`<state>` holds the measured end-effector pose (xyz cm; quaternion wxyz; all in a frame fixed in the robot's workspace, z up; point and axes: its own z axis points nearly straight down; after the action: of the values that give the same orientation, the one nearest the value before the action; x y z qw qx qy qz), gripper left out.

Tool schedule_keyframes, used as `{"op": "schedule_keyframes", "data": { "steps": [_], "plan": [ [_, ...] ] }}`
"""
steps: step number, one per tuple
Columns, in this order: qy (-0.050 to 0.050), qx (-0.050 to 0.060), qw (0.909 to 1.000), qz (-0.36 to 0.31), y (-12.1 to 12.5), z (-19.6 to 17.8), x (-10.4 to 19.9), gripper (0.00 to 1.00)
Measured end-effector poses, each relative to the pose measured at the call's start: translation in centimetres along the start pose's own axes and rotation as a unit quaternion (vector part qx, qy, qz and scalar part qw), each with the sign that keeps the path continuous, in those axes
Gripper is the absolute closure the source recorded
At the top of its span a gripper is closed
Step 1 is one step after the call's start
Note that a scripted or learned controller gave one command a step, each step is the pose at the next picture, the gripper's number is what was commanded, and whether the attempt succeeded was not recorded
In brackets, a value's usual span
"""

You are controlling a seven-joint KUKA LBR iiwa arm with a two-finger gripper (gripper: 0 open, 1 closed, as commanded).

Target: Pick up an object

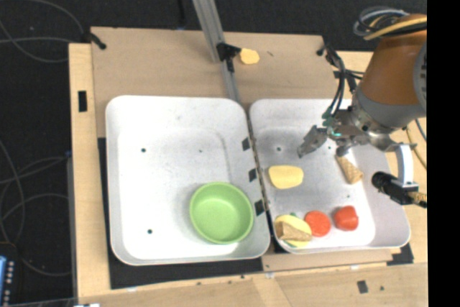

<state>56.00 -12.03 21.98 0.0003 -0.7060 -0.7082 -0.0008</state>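
Even overhead light, soft shadows; white bins (pixel 180 111) bright, perhaps slightly overexposed.

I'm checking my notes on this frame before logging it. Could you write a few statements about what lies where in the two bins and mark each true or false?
1. The green bowl sits in the left bin. True.
2. The gripper is over the left bin. False: it hangs over the right bin, above the bin floor.
3. The pale yellow piece lies in the right bin, near its left wall. True.
4. The red object is between the gripper's fingers. False: it lies on the bin floor near the front edge, beside the round orange-red object.
5. The green bowl is full of food. False: its inside shows bare green.
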Motion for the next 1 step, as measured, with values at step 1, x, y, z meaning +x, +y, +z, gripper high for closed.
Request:
{"op": "schedule_keyframes", "data": {
  "steps": [1],
  "plan": [
    [0.0,0.0,1.0,0.0,0.01,-0.01,0.0,0.0]
  ]
}}
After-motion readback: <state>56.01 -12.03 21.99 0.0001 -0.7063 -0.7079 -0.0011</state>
